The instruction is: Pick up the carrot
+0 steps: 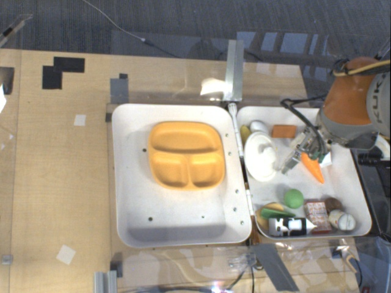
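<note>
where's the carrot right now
The small orange carrot lies in the right-hand white bin, near its right side, right under the gripper, with the white bowl on its left and the green ball below it.

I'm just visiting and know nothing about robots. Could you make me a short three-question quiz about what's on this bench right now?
1. True or false: the yellow tray lies in the left bin.
2. Which bin holds the carrot? A) left B) right
3. Fill in: the gripper hangs near the carrot's ____ end.

Key:
1. True; it is a tray with three compartments.
2. B; it lies beside the white bowl, above the green ball.
3. Upper, the thick end.
</note>
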